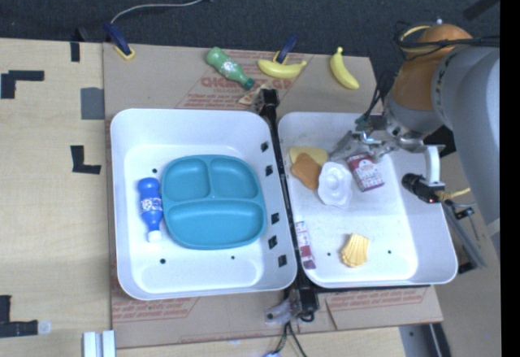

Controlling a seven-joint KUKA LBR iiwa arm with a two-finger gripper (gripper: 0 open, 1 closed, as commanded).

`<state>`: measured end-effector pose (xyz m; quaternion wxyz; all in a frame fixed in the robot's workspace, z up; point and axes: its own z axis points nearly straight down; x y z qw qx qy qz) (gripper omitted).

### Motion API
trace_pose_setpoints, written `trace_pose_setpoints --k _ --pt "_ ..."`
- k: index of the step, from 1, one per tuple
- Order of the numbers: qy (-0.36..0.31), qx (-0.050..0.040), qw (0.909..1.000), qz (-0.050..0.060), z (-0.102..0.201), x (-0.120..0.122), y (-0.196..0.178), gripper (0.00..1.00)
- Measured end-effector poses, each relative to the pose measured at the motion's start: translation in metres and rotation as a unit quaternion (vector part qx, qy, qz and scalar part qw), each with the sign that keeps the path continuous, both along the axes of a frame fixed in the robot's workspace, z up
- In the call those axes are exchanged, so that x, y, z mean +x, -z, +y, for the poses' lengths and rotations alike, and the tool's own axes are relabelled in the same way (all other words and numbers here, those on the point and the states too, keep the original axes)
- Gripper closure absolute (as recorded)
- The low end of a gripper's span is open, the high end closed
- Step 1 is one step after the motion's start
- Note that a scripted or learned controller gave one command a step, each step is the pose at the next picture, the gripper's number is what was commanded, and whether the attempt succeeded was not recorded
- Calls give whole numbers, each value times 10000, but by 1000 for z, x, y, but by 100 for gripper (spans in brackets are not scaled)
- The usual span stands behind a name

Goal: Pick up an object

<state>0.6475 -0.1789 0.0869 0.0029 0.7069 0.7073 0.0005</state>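
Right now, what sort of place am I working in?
Probably a robot lab's pick-test bench: two white bins on cardboard, toy items like a banana and blue bottle, and the gripper over the right bin.

My own grey arm [475,115] runs off the right edge, so most of my body is cut away. My gripper [367,141] is too small and cluttered to read. It overlaps the top of the small red-labelled can [367,174]; whether we touch I cannot tell. The white crumpled cup [334,184] covers part of the orange-brown bread-like piece [306,169]. The narrow red-and-white packet [304,243] by the bin wall carries print too small to read.
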Motion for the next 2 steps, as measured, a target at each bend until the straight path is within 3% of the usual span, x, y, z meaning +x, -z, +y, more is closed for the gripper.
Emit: trace_pose_setpoints --k 1,2 --pt "0 -9 10000 -6 -1 0 -10 100" --pt "0 -8 10000 -2 0 0 -10 0"
